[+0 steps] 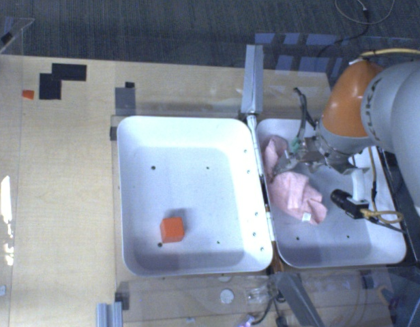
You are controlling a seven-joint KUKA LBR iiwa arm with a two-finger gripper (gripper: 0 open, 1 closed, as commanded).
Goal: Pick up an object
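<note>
A crumpled pink cloth [296, 192] lies in the right bin [346, 251], against its left wall, with one lobe reaching up toward the far left corner. My gripper [300, 157] hangs low over the upper part of this cloth, at or just above its surface. The grey arm with its orange band comes in from the right above it. A small orange block [172, 229] rests in the left bin [196, 142], near its front left area, far from the gripper.
The two white bins sit side by side, parted by a metal divider rail [253, 87]. Black marks [58, 79] and a small orange tag [28, 95] lie on the wooden bench at the far left.
</note>
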